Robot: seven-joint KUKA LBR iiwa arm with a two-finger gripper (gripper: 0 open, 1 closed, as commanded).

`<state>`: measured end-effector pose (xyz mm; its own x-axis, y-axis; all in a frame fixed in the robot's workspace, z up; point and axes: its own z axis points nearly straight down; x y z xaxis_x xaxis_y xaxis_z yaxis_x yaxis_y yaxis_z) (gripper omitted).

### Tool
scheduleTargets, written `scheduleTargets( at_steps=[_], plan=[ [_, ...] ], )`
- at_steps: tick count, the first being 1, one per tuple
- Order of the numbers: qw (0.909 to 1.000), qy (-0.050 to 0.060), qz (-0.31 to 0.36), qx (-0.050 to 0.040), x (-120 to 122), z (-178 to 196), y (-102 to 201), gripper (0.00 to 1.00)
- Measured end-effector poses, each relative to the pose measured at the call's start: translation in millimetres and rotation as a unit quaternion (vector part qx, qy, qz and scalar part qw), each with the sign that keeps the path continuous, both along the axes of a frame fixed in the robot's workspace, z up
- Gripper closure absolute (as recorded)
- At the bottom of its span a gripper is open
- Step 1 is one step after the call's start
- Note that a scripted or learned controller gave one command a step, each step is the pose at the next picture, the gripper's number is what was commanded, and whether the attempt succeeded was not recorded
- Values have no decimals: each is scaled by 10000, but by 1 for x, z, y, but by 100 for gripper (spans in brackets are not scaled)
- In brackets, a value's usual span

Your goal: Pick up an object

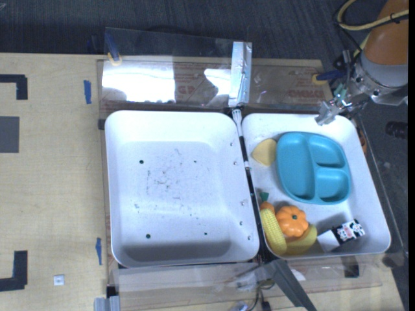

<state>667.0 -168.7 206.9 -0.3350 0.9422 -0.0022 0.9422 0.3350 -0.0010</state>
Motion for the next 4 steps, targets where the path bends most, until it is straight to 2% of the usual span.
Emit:
scheduleTargets(
  at_steps=[1, 2, 3, 4],
  plan=[
    [9994, 7, 360, 15, 1, 9, 43, 100],
    [10000, 2, 5, 5, 0, -6, -3, 100],
    [9998, 4, 202, 15, 1, 7, 38, 100],
    [9998, -3, 212, 8, 3, 16, 38, 100]
  ],
)
